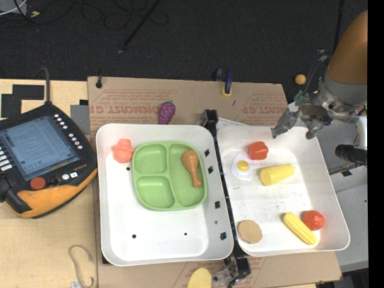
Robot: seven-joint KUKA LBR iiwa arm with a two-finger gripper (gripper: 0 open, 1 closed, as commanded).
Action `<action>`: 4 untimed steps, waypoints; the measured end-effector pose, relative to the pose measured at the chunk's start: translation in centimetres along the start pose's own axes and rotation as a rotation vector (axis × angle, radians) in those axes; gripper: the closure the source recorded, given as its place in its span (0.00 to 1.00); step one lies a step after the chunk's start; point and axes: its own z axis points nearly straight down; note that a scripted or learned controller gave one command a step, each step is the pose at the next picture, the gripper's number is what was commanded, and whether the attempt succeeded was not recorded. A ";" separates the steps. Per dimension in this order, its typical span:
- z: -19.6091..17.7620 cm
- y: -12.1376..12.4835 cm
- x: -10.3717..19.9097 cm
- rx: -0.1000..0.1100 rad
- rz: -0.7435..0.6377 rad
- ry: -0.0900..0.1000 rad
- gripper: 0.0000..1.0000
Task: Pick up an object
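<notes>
Its gripper [296,123] spread open and empty, the robot arm [347,59] hangs above the back edge of the right bin [327,173], where toy food lies scattered. The nearest pick is a small, glossy red pepper [258,150] just below the fingers; a straight descent centred on its rounded plastic body, clear of the fried egg [242,166] and smooth yellow corn chunk [276,174], looks surest.

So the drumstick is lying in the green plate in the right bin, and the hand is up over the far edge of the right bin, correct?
Not quite. The camera view shows the drumstick in the green plate, but that plate sits in the left bin, not the right one. The rest holds: the hand is over the far edge of the right bin.
</notes>
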 end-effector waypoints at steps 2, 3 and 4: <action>5.2 0.8 0.7 -0.008 -0.003 -0.001 0.00; 9.6 0.4 1.1 -0.008 -0.004 -0.001 0.00; 15.9 0.6 1.2 -0.014 -0.003 -0.002 0.00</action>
